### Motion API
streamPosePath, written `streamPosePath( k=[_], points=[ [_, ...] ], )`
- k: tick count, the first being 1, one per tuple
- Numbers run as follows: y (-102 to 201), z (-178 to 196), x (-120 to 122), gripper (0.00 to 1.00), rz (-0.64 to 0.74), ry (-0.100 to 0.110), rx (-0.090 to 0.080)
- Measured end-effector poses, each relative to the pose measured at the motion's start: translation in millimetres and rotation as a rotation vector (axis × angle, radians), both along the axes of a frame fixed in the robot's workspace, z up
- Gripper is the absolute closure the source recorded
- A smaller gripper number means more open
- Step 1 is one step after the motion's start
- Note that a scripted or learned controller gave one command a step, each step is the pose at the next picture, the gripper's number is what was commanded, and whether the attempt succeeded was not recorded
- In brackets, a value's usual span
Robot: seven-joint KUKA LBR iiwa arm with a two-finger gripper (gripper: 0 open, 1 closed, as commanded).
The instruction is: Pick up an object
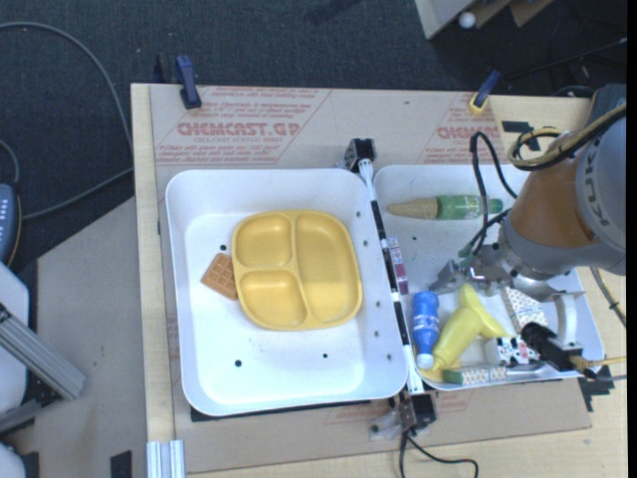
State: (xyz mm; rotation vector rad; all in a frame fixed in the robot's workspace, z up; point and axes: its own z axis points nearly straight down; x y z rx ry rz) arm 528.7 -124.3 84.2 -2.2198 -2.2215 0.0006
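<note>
Gripper at the end of the grey arm with the orange band hangs low over the right-hand shallow white bin, and whether it is parted or closed cannot be told, since the wrist covers it from above. Nothing can be seen held in it.

Nearest to it, by my judgement, is the soft yellow banana-shaped toy, which lies just below and slightly left of the tool, its long axis slanting from upper right down to lower left. Any grasp would probably do best across that axis.

From left to right, the count is this. One left-hand white bin holds one flat brown waffle-patterned wafer piece, tucked against the left edge of one yellow three-compartment plastic plate. Across the divider, the right bin holds one small blue bottle lying beside the banana toy, one green-and-tan cone-shaped item lying crosswise near the far wall, well apart from the tool, and some small patterned bits near the front right corner, too jumbled to count.
</note>
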Motion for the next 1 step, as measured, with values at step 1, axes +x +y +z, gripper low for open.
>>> streamPosePath(
  k=[1],
  points=[
    [-0.1,9.9,0.4,1.0,0.0,-0.002,-0.001]
  ],
)
